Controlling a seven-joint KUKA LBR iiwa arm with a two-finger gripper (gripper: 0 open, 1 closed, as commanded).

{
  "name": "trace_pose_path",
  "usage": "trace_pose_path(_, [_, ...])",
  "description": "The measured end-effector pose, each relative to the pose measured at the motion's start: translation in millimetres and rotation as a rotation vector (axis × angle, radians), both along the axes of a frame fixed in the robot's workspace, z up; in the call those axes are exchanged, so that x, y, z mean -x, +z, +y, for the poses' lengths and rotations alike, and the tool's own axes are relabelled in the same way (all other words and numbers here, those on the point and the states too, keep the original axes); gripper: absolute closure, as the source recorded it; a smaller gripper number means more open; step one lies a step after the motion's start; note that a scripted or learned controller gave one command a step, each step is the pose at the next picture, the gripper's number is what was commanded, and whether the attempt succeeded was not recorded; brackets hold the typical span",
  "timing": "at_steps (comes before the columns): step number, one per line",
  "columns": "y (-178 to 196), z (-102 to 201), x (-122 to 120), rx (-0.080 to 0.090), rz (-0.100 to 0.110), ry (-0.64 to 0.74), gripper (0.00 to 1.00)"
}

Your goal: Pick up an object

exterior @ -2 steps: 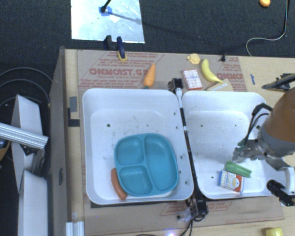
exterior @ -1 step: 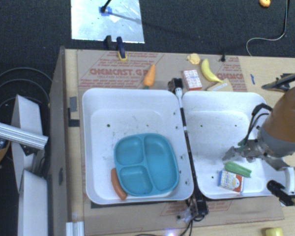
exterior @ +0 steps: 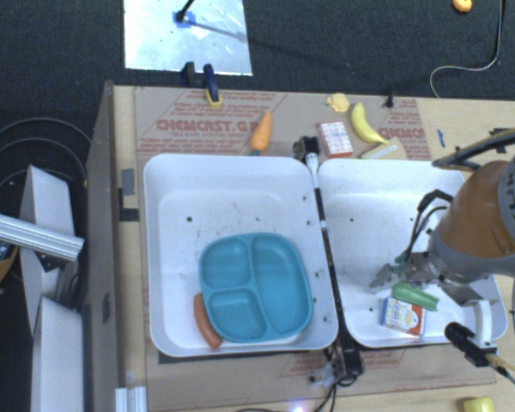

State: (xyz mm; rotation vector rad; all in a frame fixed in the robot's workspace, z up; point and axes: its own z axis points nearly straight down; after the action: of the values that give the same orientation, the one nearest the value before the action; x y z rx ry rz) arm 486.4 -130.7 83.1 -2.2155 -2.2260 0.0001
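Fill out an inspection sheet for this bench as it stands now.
Surface: brown board bench bearing a left bin and a right bin side by side.
Job's things: blue divided plate and orange sausage in left bin; green object and small carton in right bin.
Clutter: carrot, banana and small box on the board behind the bins.
Gripper: gripper low in right bin beside the green object; fingers unclear.
Cables: black cables on the arm; one on the floor.
Surroundings: dark carpet, metal sheet.
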Motion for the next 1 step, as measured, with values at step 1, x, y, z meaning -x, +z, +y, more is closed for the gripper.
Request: trace_pose_path(1, [2.3,-25.7,-80.7,0.004,-0.010,0.001,0.00])
